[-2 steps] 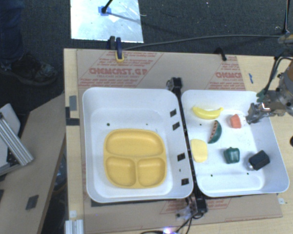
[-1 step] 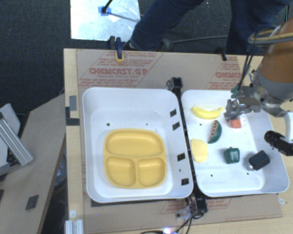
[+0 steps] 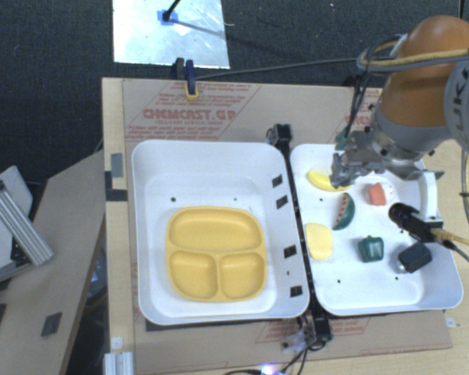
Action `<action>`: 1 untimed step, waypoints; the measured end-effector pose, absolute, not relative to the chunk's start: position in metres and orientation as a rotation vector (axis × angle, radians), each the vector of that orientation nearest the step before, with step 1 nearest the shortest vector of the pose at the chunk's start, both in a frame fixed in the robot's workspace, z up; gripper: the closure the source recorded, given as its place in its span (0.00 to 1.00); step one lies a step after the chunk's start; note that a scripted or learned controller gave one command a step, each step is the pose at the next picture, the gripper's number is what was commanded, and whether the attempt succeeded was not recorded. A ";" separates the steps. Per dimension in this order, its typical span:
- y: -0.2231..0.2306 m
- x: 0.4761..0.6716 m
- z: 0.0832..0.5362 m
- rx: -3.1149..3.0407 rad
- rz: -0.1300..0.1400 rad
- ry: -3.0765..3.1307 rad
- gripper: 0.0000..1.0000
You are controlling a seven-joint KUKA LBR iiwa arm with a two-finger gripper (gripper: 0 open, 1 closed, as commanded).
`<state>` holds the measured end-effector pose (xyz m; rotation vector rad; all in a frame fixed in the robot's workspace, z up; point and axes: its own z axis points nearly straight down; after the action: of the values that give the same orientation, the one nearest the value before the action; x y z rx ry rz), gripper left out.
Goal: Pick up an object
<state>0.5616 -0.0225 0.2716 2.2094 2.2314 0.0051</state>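
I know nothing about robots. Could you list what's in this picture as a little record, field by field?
left bin: holds a yellow divided tray
right bin: holds a yellow banana, watermelon slice, orange block, pale yellow piece, green piece
gripper: over the right bin, beside the yellow banana
arm: reaches in from the right

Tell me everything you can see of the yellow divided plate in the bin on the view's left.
The yellow divided plastic-looking plate is a rounded rectangle with smooth raised ridges that split it into three compartments: one wide one on the far side and two smaller ones side by side on the near side. It lies flat and right side up, about midway across the floor of the shallow white bin on the view's left. It touches only that floor and stands apart from the bin's walls.
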 end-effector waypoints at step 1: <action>0.022 0.591 0.268 2.210 0.005 2.230 1.00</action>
<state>0.5909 0.0224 0.2681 2.2100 2.2302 0.0052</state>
